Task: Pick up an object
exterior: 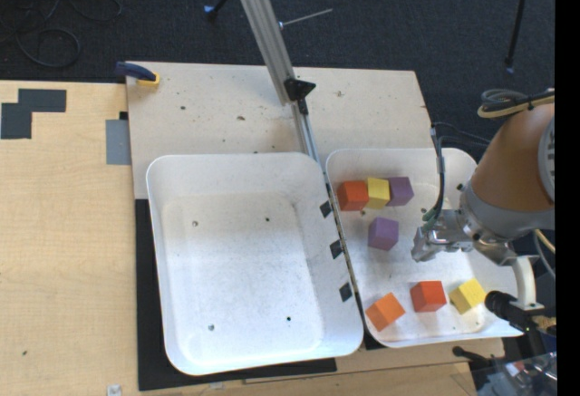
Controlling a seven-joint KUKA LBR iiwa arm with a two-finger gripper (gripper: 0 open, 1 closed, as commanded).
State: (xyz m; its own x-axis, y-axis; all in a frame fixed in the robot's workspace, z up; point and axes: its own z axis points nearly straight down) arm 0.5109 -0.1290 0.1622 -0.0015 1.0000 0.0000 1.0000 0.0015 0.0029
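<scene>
White right bin (450, 166) holds seven blocks (382, 233); jaws (430, 243) state can't tell.

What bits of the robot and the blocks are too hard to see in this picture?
- Gripper, camera view: small and blurred against the right bin, so whether its fingers are open or shut cannot be told.
- Arm, camera view: cut off by the right edge, so its base is hidden.
- Yellow block in the top row: squeezed between the red block and purple block, so its sides are hidden.
</scene>
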